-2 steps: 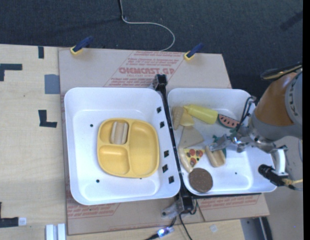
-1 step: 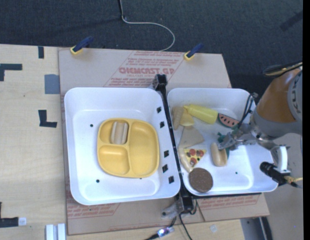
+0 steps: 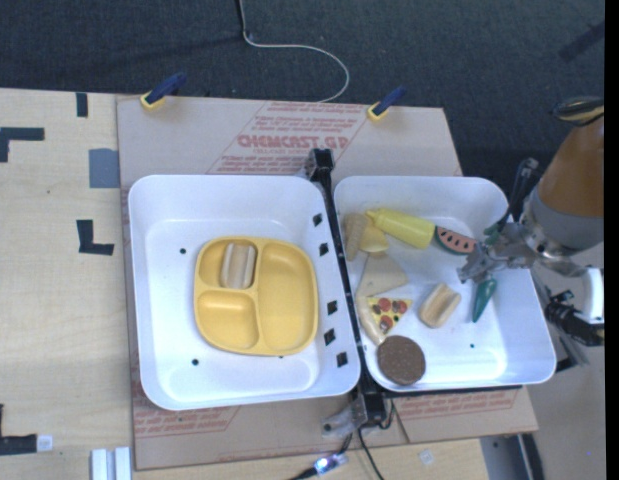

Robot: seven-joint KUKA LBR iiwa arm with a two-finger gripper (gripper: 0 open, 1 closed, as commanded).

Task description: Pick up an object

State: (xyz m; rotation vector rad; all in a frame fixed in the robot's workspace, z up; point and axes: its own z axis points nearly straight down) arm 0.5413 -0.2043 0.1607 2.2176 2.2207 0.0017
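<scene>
Dark carpet lay behind a pale wooden desk [image 3: 49, 268], where a cardboard sheet [image 3: 289, 138] printed in red, seemingly "CHEMGEAR", sat under two white bins. In the left bin [image 3: 159, 218] rested a yellow divided plate [image 3: 274, 303] with a small bun [image 3: 237, 264] in one compartment. The right bin [image 3: 519, 358] held a yellow bottle-like toy [image 3: 401, 227], a pizza slice [image 3: 387, 314], a brown cookie [image 3: 401, 360], a bread roll [image 3: 439, 305], a watermelon slice [image 3: 454, 238] and a green pepper [image 3: 482, 299]. My claw [image 3: 492, 258] hung at that bin's right side, whether wide or narrow I could not tell. The pepper lay just below it, long axis near vertical, the likeliest pick.
</scene>
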